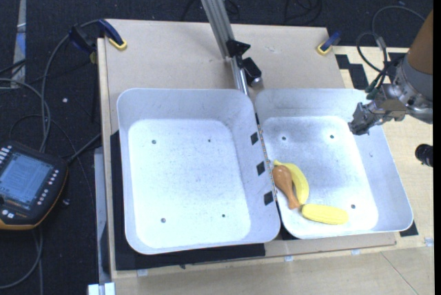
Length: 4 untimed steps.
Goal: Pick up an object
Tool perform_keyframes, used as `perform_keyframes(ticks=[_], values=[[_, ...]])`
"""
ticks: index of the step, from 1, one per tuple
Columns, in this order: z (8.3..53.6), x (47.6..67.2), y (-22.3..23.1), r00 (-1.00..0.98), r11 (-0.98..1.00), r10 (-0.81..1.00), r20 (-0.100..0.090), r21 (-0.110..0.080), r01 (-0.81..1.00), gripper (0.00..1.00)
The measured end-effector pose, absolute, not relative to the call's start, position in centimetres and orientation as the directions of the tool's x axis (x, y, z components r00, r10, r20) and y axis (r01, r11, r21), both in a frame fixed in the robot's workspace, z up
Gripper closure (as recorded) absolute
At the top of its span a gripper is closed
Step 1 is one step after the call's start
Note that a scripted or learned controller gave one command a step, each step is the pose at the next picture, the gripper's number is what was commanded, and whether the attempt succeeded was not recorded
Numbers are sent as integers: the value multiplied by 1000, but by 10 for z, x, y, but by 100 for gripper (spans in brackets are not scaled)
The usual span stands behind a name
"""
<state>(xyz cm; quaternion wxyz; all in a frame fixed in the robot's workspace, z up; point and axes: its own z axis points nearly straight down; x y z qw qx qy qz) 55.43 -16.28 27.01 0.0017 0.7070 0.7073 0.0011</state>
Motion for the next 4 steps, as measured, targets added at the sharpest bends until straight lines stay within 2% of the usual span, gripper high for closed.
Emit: perform_keyframes(ticks=[1,4], values=[[257,547,-109,-3,3,1000,1,-1,1000,100],[233,540,57,-4,4,1000,0,-1,1000,100]])
